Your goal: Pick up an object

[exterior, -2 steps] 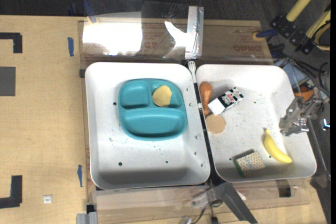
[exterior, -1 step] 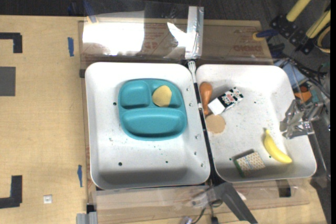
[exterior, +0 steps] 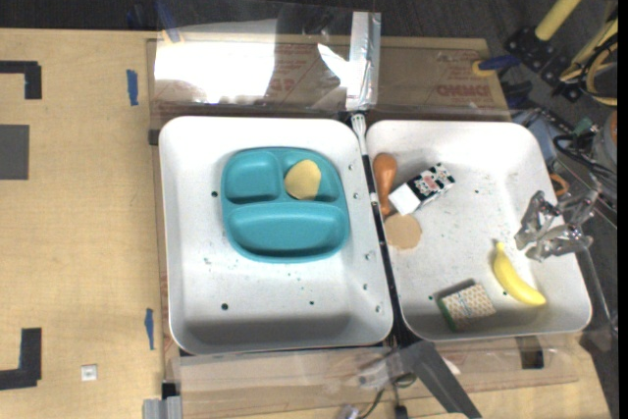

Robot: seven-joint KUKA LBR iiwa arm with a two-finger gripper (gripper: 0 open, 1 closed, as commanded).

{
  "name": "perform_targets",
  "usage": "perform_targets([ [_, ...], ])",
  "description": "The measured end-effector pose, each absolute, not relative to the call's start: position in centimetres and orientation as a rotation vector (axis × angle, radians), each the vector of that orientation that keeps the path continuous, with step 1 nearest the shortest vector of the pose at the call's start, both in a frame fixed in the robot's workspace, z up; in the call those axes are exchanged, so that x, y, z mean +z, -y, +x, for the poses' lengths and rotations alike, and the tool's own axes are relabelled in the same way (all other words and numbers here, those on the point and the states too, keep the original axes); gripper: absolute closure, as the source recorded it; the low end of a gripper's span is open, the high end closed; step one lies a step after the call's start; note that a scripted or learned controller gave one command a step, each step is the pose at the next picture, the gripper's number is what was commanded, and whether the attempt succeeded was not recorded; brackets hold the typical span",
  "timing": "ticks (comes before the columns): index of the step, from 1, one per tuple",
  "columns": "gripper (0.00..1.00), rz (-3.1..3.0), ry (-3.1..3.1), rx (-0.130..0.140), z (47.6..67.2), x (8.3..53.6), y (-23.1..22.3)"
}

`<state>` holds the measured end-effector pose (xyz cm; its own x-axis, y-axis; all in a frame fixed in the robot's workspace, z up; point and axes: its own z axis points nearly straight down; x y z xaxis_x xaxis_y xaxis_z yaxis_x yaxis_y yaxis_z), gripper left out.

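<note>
We see the tabletop (exterior: 69, 240), a pale wooden surface, carrying two shallow white bins side by side, with a clear plastic sheet (exterior: 265, 64) lying at twelve o'clock from the left one. The left bin (exterior: 196, 309) holds a teal divided plate (exterior: 285, 226), and a round yellow object (exterior: 302, 179) sits in the plate's compartment at two o'clock. The right bin (exterior: 471, 162) holds the loose things. At its three o'clock edge we find the gripper (exterior: 549, 233), a metallic shape low over the bin wall; we cannot tell how far apart it stands, and we see nothing held in it. Just beside it, at seven o'clock from it, lies a yellow banana (exterior: 514, 278), curved and resting on the bin floor near the five o'clock corner. At nine o'clock from the banana lies a small patterned box (exterior: 466, 303) with a green edge. Along the bin's nine o'clock wall an orange carrot-like piece (exterior: 385, 172) lies lengthwise, and a round tan disc (exterior: 402, 232) sits at six o'clock from it. Between them, a small white block (exterior: 403, 200) touches a black-and-white patterned object (exterior: 432, 182) at its two o'clock.
</note>
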<state>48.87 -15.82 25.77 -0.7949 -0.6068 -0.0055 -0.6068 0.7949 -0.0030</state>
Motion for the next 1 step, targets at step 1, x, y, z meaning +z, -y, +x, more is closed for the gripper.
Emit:
perform_targets([
  [1,1.00,-1.651,-2.670,0.002,50.01,23.20,15.45],
])
